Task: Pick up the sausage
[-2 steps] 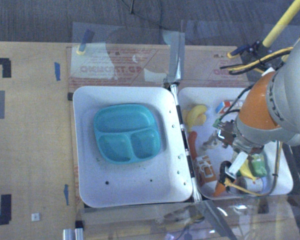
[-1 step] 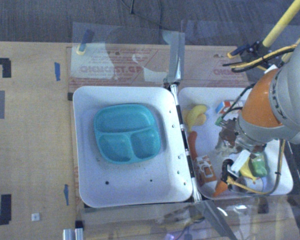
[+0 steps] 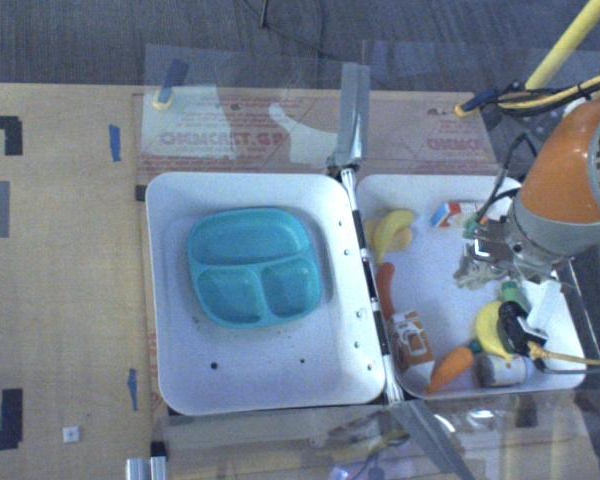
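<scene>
The pale wooden counter (image 3: 60,268) carries two shallow white bins side by side. The left bin (image 3: 170,368) holds a teal plate (image 3: 255,266) with three compartments, lying flat near its middle. The right bin (image 3: 430,268) holds the loose things.

The arm (image 3: 570,168) reaches in from the right, its broad orange band above the grey wrist, and bends down over the right half of the right bin. The hand (image 3: 480,266) points down and to the left, low over bare bin floor. Whether it is clenched or released cannot be told from this angle, and nothing can be seen in its grasp.

Behind the bins lies a clear sheet (image 3: 220,133) with red printed lettering, too blurred to read.

In the right bin, a banana (image 3: 393,230) sits near the left wall toward the back. The sausage (image 3: 384,286) – reddish-brown and slim – lies lengthwise along that same left wall, just in front of the banana and well apart from the hand. A carrot (image 3: 450,368) lies tilted at the front edge, and a yellow fruit (image 3: 490,330) sits just behind and right of it, under the wrist. A small carton (image 3: 412,336) with a brown and white label lies between the sausage and the carrot; its print is too small to read. A little red, white and blue packet (image 3: 445,213) rests at the back, its markings unreadable.
</scene>
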